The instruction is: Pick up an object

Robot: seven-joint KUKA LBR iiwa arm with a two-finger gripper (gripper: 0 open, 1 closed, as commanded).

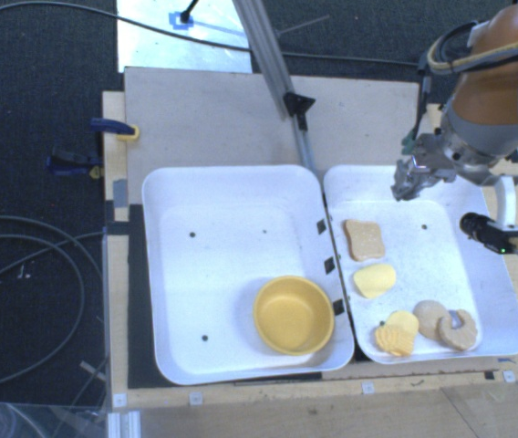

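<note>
1. The desk [204, 117] carries two white bins; the left bin [195, 208] has just a yellow bowl [294, 314].
2. The right bin [441, 245] holds the pickable stuff: toast slice [365, 239], pale yellow piece [375, 280], and a clump near the front.
3. The gripper [411, 182] hovers over the back rim, carrying nothing; can't tell its opening. Dropping there could clip the rim or grab air.
</note>
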